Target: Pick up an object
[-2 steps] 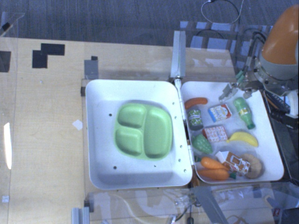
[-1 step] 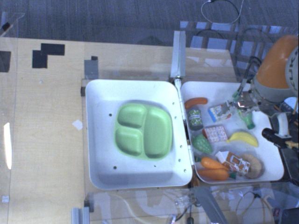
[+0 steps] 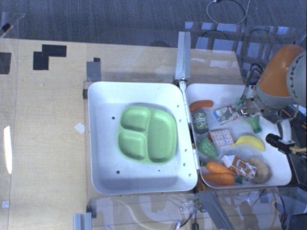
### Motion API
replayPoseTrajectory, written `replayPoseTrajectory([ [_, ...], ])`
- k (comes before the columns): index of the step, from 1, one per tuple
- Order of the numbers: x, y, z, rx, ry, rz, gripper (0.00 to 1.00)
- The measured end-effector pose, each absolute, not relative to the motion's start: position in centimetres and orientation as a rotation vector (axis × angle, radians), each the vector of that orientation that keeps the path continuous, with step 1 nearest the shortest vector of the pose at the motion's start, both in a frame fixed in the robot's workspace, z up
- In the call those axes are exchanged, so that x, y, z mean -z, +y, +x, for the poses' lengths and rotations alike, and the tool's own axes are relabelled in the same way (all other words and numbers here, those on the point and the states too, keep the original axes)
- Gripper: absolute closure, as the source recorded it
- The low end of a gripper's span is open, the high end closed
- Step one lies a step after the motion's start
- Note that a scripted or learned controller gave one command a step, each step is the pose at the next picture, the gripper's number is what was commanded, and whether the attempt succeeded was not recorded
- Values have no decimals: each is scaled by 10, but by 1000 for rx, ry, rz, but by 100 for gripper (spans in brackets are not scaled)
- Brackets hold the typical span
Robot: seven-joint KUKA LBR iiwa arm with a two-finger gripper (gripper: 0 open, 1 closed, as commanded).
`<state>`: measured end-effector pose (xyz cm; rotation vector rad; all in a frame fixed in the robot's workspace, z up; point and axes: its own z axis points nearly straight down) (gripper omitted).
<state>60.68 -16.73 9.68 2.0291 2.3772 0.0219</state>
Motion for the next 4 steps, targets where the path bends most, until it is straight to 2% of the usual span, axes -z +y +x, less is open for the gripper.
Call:
replayPoseTrajectory([
  [1, -110, -165, 611, -34, 2375, 2019, 100],
  [2, -227, -130, 636, -8, 2344, 2079, 100],
  [3, -239, -129, 638, -12, 2347, 2067, 100],
  [4, -251, -72, 636, -7, 2401, 2018, 100],
])
